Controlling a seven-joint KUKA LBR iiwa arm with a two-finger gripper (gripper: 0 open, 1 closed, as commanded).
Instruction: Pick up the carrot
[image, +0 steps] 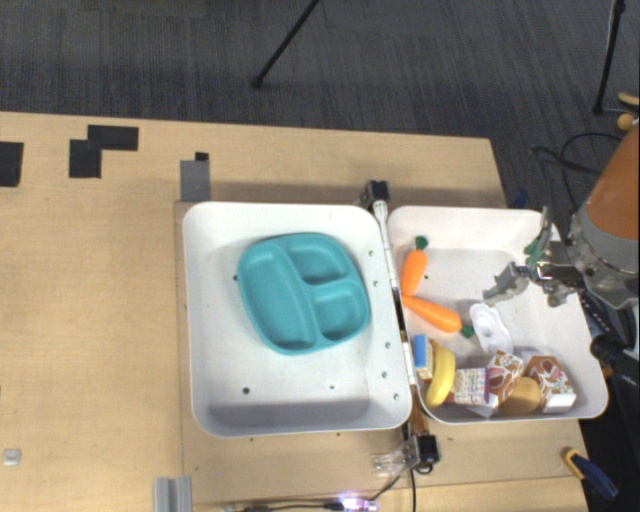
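1. Left bin (205, 300), centre of the frame: white, shallow; holds a teal divided plate (300, 291) lying flat, tilted slightly in plan
2. Right bin (470, 235), just beside the left bin, right of centre: white, shallow; holds items 3 to 7
3. Upper carrot (413, 272): orange, green tip pointing to the top of the frame, at the bin's left wall
4. Lower carrot (434, 314): orange, lying slantwise just below the upper one, green tip toward the lower right
5. Banana (440, 377): yellow, lower left of the right bin, beside a small blue item (420, 352)
6. Patterned cartons (510, 383): clustered along the bin's lower edge
7. Small white object (489, 328): mid-bin, right of the lower carrot
8. Gripper (510, 284): at the right of the frame over the right bin, apart from both carrots; nothing seen between its fingers; whether parted or closed cannot be told
9. Bench (90, 300): light wood, black marks at upper left
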